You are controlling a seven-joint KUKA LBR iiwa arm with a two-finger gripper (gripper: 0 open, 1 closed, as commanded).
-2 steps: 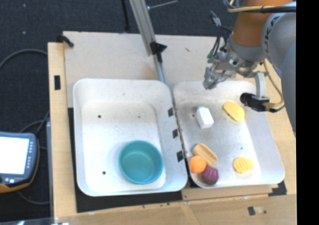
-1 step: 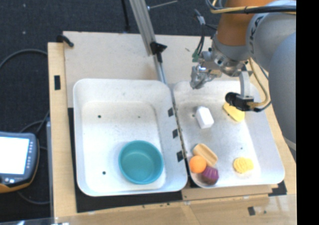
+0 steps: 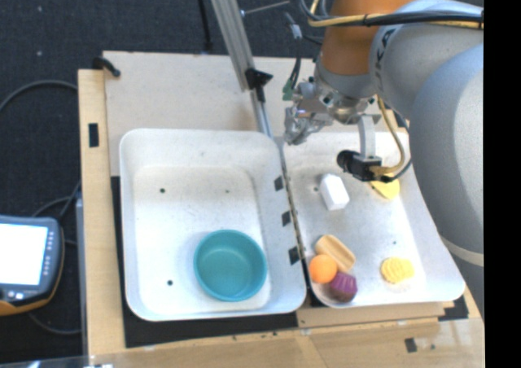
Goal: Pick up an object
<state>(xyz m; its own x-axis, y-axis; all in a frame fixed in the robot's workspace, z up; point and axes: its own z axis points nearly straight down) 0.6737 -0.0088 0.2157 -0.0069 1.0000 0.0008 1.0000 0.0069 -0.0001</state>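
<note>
My gripper (image 3: 299,124) hangs over the far left corner of the right bin (image 3: 423,228), close to the divider between the bins. Nothing shows in it. A white block (image 3: 334,192) lies a little in front of it and to the right. At the right bin's near left corner, a tan bread-shaped piece (image 3: 335,251), an orange ball (image 3: 323,269) and a purple piece (image 3: 343,286) crowd together. A yellow ridged piece (image 3: 396,269) lies to their right. Another yellow item (image 3: 387,188) is partly hidden under the arm's black fitting.
A teal bowl (image 3: 230,265) sits at the near side of the left bin (image 3: 142,195). A slanted metal rail (image 3: 232,32) rises from the bins' far edge. The grey arm (image 3: 440,98) covers the right bin's far right. A tablet (image 3: 24,260) lies left of the bench.
</note>
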